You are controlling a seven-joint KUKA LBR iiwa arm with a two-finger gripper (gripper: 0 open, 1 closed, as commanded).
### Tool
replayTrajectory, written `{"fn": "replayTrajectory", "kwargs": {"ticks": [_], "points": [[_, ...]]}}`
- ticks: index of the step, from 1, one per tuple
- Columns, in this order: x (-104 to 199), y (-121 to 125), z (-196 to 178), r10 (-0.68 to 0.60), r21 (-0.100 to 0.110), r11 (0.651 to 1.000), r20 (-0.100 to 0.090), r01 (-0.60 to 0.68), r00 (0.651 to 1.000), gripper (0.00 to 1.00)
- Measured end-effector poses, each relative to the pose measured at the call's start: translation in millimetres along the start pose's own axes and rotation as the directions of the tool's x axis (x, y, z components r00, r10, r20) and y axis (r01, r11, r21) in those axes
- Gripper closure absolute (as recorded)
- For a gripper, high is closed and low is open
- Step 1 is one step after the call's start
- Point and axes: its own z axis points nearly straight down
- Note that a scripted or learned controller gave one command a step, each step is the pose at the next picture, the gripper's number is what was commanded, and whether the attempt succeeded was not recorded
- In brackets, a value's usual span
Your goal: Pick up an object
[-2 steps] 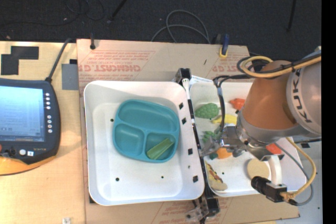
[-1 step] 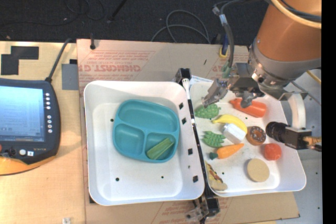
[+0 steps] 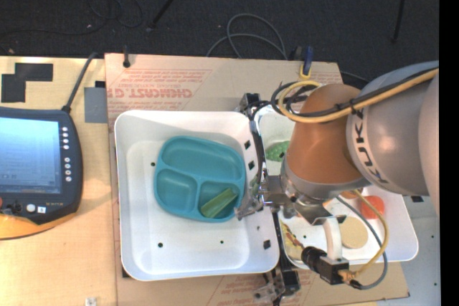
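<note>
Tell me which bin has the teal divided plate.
The left bin: it holds the teal divided plate. The right bin sits mostly under the arm.

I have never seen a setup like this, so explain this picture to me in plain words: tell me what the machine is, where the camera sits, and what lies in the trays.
The big grey machine with the orange band is a robot arm reaching in from the right. One camera looks down at a slant from above the bench.

Two shallow white bins sit side by side. The left bin holds a teal plastic plate with compartments, and a green oblong piece lies in its lower right compartment. The right bin is mostly covered by the arm; a round tan disc, a small orange piece and something green peek out.

The arm's wrist hangs over the wall between the bins. Its gripper sits at the plate's edge; I cannot tell whether it holds anything.

The screened box on the left looks like the arm's control pad.
</note>
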Motion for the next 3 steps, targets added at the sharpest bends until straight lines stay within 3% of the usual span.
{"fn": "replayTrajectory", "kwargs": {"ticks": [1,2,3], "points": [[-105,7,5,0.01,-0.015,1.0,0.001,-0.01,1.0,0.0],[-102,-2,-287,-0.001,-0.038,0.999,0.001,0.001,1.0,0.0],[-21,69,-324,-0.007,-0.024,1.0,-0.001,0.007,1.0,0.0]]}}
